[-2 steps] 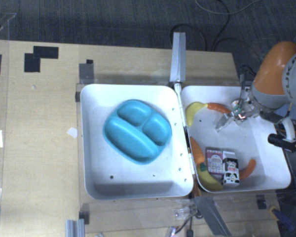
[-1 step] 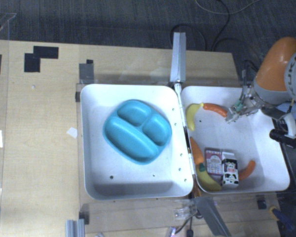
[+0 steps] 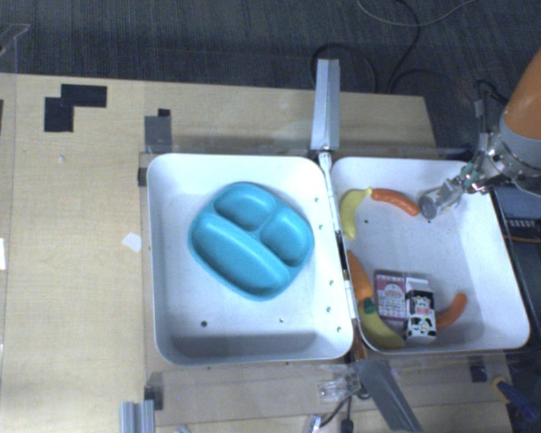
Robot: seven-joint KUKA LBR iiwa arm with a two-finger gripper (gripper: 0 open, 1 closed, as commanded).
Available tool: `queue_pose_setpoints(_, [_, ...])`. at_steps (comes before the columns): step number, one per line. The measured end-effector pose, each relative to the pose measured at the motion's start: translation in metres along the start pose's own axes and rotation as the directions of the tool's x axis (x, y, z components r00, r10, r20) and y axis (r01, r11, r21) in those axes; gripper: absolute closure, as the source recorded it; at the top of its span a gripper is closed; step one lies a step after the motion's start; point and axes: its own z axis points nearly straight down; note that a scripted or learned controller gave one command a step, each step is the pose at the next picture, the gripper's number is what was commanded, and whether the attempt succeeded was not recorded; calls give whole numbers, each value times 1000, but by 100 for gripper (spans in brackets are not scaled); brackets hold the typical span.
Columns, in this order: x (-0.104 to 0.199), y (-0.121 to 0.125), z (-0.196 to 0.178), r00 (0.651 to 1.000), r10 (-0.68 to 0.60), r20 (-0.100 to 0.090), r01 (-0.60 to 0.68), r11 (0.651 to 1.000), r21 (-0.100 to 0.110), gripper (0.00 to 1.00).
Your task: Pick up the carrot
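Bench [image 3: 72, 242] carries two white bins side by side: the left bin [image 3: 171, 332] holds a blue divided plate [image 3: 251, 238]. Right bin [image 3: 487, 269] holds a banana [image 3: 350, 211] touching the carrot [image 3: 394, 201] near its far wall, plus a small carton [image 3: 420, 308]. The jaws [image 3: 430, 202] sit at the carrot's right end; whether spread or pressed together, I cannot tell.

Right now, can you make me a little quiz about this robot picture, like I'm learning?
1. True or false: the blue plate sits in the left bin.
2. What lies nearest the gripper? A) milk carton B) orange carrot C) blue plate
3. Fill in: the yellow banana lies against the right bin's ____ wall.

Key: 1 true; 2 B; 3 left.
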Motion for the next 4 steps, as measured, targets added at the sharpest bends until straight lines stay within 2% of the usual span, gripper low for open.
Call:
queue_pose_setpoints(1, [77,-14,-19,919,-394,-2,394,919,0,100])
queue_pose_setpoints(2, [63,-58,-2,993,115,-2,-115,993,4,100])
queue_pose_setpoints(3, [21,-110,74,969,247,-1,-247,969,5,100])
queue_pose_setpoints(4, [33,-101,25,932,364,-1,-364,932,4,100])
